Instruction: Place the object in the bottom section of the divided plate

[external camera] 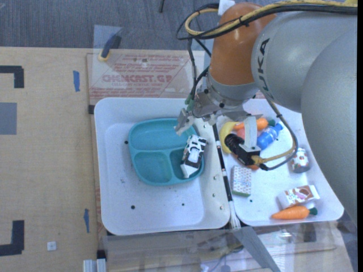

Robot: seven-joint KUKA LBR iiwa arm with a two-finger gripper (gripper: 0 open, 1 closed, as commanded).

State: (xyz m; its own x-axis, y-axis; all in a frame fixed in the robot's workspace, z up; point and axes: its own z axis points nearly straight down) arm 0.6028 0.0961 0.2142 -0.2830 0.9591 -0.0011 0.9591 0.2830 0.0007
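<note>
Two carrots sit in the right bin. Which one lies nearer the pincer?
The carrot at the bin's upper end, beside the blue bottle, is nearer the pincer. The other carrot lies at the lower edge, below the small carton.

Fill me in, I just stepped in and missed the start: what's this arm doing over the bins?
The grey KUKA arm reaches in from the right, and its gripper hangs over the teal divided plate in the left bin. A small black-and-white object rests at the plate's right edge, just below the gripper. I can't tell whether the gripper has hold of it. The right bin holds other toys, among them a carrot and a blue bottle.
</note>
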